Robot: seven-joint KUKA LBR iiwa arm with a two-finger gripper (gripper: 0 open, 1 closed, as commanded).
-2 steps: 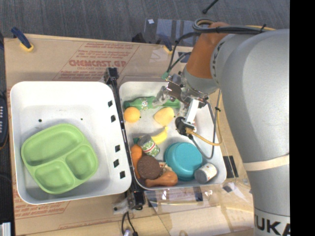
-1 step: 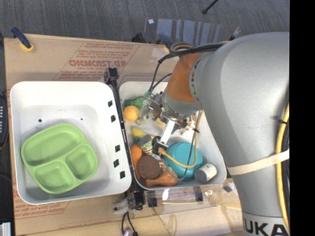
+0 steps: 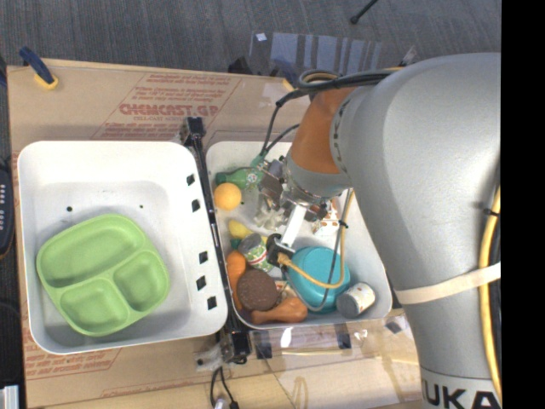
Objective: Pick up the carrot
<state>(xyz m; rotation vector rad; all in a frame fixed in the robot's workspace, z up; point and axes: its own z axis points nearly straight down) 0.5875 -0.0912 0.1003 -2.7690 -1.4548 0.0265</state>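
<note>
The carrot (image 3: 236,270) was seen in the right bin (image 3: 372,254), lying against that bin's left wall toward the near end. A brown disc (image 3: 257,290) was pressed just beside it on the near side, and a small round jar (image 3: 253,248) sat touching or nearly touching it on the far side. Farther off, an orange ball (image 3: 226,196) lay along the same wall, and a teal cup (image 3: 317,273) sat to the right. The jaws (image 3: 274,214) were placed above the clutter in the bin's middle, apart from the carrot; whether they were spread or pressed together could not be told. A green plate (image 3: 100,272) was held in the left bin (image 3: 51,164).

A failed grasp was judged likely: the carrot was wedged between wall and neighbours, so a finger could be blocked by the wall, or the disc could be taken instead.
</note>
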